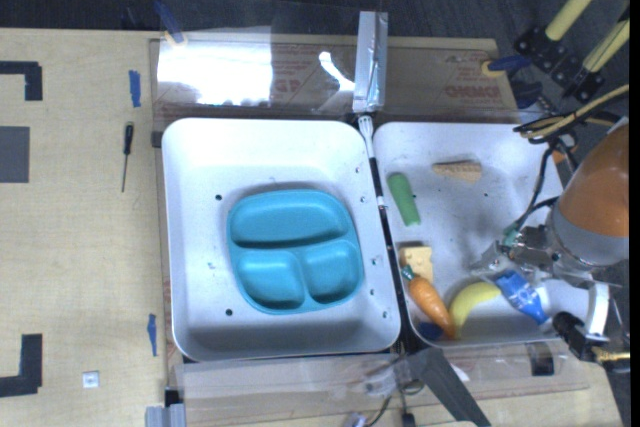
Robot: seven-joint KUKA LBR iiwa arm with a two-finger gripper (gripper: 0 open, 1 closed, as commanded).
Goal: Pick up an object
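Over on the left, the wooden counter lies bare apart from some black corner marks and bits of blue tape. Next comes the left bin, and sitting in the middle of it is a blue divided tray, one long compartment toward the back and two smaller ones toward the front. A clear plastic sheet stands behind the bins, catching a bright glare.

Now the right bin, where the loose pieces are. Close to the dividing wall there's a green cylinder lying lengthwise. Further back, a tan bread-like piece rests on its own. Toward the front, a yellow cheese wedge sits just beside an orange carrot, and the carrot's tip is touching a yellow banana that curves along the bin's front edge.

And here's the arm, orange band showing, reaching in from the right. The tool is low over the front right part of that bin, right by the banana's far end, with something blue at its tip. Whether its fingers are apart or together, I cannot tell from here, nor whether anything sits between them.
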